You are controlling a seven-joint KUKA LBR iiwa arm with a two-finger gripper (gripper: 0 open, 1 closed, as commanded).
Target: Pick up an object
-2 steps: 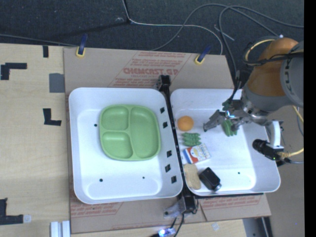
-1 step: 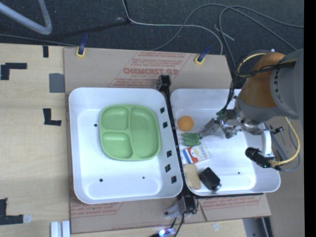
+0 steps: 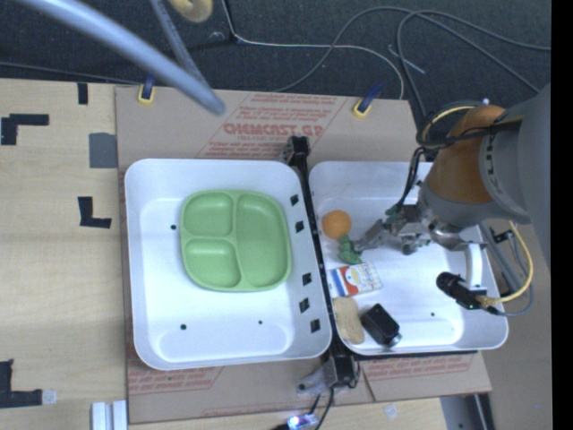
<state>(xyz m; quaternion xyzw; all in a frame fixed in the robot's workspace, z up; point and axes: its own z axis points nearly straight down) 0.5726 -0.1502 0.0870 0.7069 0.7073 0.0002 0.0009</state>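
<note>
Claw (image 3: 358, 243) in the right bin (image 3: 448, 334), just beside the orange ball (image 3: 337, 224); its grip state cannot be told

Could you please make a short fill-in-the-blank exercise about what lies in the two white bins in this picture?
1. The green divided plate lies in the ____ bin.
2. The round ball in the right bin is ____ in colour.
3. The plate has ____ compartments.
4. The black object lies near the right bin's ____ edge.

Missing words: left; orange; three; front
</note>
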